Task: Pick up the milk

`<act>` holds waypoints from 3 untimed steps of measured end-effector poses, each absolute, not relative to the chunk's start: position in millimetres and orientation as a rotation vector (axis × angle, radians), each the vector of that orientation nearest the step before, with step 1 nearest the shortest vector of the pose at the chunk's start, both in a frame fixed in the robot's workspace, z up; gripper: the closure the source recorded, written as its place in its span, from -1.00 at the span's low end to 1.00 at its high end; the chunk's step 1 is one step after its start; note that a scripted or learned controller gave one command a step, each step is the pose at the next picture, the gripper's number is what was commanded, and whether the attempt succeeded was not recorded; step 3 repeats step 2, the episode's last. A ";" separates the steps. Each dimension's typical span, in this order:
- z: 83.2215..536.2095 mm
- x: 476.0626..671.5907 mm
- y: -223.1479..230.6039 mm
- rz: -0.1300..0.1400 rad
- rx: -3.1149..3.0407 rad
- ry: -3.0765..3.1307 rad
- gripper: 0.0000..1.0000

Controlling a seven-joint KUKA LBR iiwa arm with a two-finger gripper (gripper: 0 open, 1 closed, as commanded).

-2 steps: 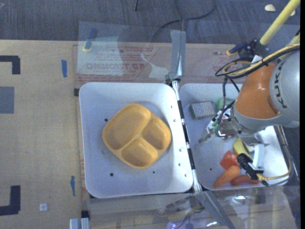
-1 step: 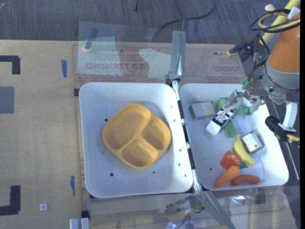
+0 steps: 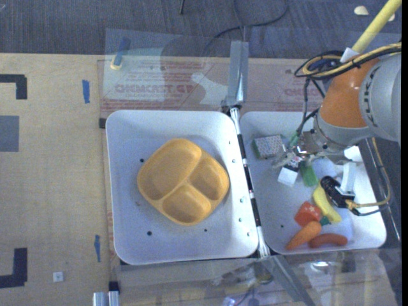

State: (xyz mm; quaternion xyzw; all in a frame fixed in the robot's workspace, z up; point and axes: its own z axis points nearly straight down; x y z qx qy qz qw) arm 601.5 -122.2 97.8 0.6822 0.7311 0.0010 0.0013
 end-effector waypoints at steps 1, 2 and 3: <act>108.0 602.0 -123.6 0.006 2.144 2.291 1.00; 184.5 585.9 -60.7 0.000 2.336 2.100 1.00; 184.5 585.9 -60.7 0.000 2.336 2.100 1.00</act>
